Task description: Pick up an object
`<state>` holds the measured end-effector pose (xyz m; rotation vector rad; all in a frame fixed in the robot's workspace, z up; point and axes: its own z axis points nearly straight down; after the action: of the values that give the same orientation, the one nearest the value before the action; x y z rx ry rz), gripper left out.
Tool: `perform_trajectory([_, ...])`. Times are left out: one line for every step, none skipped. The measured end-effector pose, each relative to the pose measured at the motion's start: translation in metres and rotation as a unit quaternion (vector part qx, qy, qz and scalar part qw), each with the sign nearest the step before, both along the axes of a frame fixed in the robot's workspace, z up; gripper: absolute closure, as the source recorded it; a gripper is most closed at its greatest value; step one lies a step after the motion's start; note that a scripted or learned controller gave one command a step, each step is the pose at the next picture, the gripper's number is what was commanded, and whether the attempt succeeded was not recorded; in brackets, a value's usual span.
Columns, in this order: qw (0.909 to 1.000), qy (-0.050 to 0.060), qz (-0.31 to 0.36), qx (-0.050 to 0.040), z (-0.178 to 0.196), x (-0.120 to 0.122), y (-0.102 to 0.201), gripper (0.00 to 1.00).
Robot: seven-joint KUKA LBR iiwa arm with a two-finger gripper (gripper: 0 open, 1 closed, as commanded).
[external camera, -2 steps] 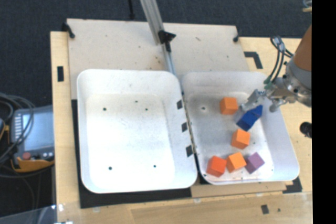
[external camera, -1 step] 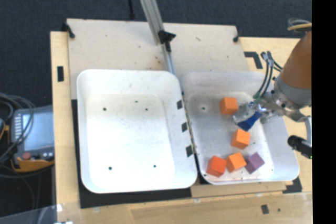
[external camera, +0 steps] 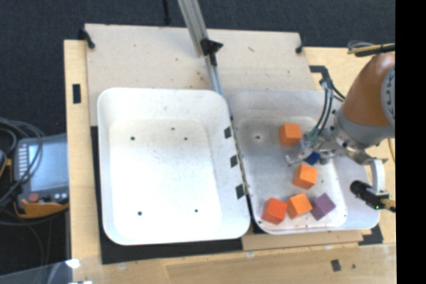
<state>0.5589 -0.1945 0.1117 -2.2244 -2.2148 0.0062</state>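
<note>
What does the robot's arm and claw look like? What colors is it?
The arm is fat and rounded, with an orange band above a grey wrist. Thin dark cables curve down beside it. The claw is small and grey metal, with a bit of blue on it.

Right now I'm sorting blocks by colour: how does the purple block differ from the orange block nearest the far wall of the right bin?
The purple block is purple; the far orange block is orange. The purple block lies near the bin's near wall beside other blocks; the far orange block sits alone. Both are small cubes in the right bin.
</note>
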Motion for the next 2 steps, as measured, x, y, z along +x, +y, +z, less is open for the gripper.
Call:
perform_trajectory([1.0,-0.004,-0.004,0.0001,0.015,0.002,-0.001,1.0])
perform_trajectory([1.0,-0.006,-0.002,-0.0009,0.078,0.0,-0.006,1.0])
